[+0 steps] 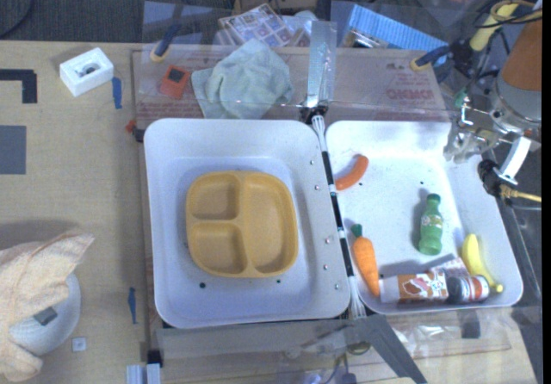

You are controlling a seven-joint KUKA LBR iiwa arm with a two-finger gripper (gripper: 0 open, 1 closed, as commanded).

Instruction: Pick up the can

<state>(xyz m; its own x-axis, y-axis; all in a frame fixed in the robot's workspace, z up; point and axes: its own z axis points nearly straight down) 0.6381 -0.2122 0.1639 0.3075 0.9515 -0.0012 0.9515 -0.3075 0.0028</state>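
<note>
Nothing done yet: the can (435, 288) lay at the right bin's (392, 145) six o'clock; pincer (486, 148) at two o'clock, grip unreadable

— Where's your arm (522, 72) sitting?
— At the right edge, orange band up top, wrist angled down and left.
— And the gripper (482, 143)?
— It hangs over the right bin's far right corner.

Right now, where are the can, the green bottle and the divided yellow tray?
can (435, 288), camera view, middle of its label as it lies on its side.
green bottle (430, 225), camera view, its body below the cap.
yellow tray (277, 227), camera view, floor of its right compartment.
</note>
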